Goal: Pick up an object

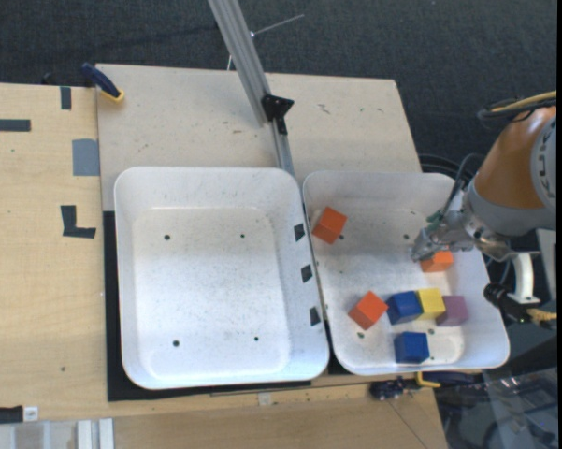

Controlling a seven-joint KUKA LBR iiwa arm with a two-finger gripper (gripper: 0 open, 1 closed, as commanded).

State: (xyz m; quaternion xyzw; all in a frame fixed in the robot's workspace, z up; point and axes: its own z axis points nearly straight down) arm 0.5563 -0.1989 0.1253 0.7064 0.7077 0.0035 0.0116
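Note:
The right bin [374,195] holds several small blocks. An orange block [329,224] lies alone near its left wall. Toward the front sit another orange block [367,309], a blue block [404,306], a yellow block [431,301], a purple block [453,311] and a second blue block [411,346]. My gripper [431,248] is low over the right side of this bin, directly above a third orange block [439,262], which it partly hides. Whether it touches that block is unclear.
The left bin [206,279] stands beside the right one. A slanted metal bar [248,54] crosses the bench to the gap between the bins. The arm's orange band [519,162] and cables hang over the right bin's right rim.

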